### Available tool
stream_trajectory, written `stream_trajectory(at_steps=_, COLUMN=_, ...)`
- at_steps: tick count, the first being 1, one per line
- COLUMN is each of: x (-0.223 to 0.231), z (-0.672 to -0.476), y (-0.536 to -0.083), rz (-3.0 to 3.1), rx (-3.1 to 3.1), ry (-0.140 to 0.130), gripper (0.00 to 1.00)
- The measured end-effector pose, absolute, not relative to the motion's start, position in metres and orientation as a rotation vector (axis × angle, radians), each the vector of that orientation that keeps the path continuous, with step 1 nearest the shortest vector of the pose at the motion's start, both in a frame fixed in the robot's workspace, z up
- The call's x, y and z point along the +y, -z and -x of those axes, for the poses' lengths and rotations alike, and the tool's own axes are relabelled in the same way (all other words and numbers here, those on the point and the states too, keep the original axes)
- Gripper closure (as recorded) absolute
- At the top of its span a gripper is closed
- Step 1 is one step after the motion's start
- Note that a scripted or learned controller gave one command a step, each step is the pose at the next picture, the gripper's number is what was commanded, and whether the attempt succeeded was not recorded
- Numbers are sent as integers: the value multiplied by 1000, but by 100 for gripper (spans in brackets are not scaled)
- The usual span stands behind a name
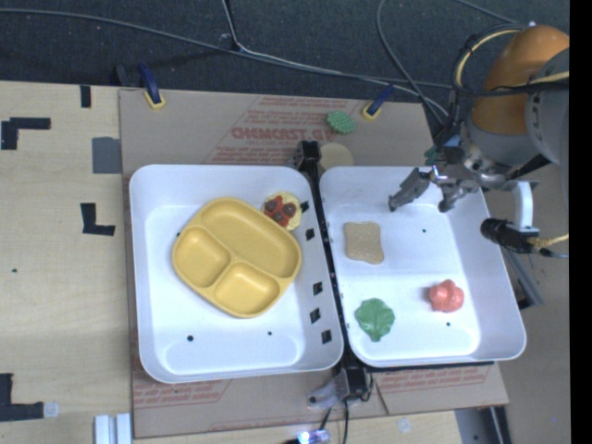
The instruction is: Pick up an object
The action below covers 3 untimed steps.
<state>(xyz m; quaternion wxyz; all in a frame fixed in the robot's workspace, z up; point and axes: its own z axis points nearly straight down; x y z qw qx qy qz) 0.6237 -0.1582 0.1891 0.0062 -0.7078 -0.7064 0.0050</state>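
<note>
Tool (426, 193) wide open and empty above right bin (492, 276), tan bread slice (363, 242) nearby.

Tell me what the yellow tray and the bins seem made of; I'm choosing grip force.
Yellow tray: likely hard plastic, smooth matte, with moulded compartments and rounded rims. Left bin and right bin: probably glossy white plastic, judging by soft highlights and curved walls.
</note>
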Motion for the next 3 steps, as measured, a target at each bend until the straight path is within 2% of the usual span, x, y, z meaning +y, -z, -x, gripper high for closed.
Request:
stream_trajectory(at_steps=1, x=-158, z=-627, y=-199, rz=2219, rx=-2222, ry=-2, gripper=0)
stream_trajectory(at_steps=3, x=-146, z=-628, y=-89, rz=2217, rx=-2221, ry=-7, gripper=0)
